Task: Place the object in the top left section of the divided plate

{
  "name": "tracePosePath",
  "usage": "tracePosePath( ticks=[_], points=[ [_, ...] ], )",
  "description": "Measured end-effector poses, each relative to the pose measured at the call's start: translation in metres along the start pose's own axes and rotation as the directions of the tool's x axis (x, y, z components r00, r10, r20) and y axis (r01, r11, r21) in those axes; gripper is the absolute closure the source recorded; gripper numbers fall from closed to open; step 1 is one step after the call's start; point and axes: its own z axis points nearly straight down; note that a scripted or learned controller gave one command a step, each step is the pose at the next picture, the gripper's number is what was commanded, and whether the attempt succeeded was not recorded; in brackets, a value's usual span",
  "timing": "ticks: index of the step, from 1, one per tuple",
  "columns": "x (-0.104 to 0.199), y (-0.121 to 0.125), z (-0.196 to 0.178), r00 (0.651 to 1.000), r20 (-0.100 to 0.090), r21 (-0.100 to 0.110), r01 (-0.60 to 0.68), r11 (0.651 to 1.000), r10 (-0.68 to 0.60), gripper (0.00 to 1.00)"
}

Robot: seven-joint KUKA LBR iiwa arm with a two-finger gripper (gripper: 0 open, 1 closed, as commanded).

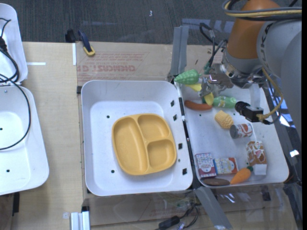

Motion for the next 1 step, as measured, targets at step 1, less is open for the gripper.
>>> tracePosePath(
  ticks=[1],
  points=[
    [-0.015, 0.0041, 0.0003, 0.973, 0.0, 0.0, -0.232, 0.973, 0.232, 1.0]
  ],
)
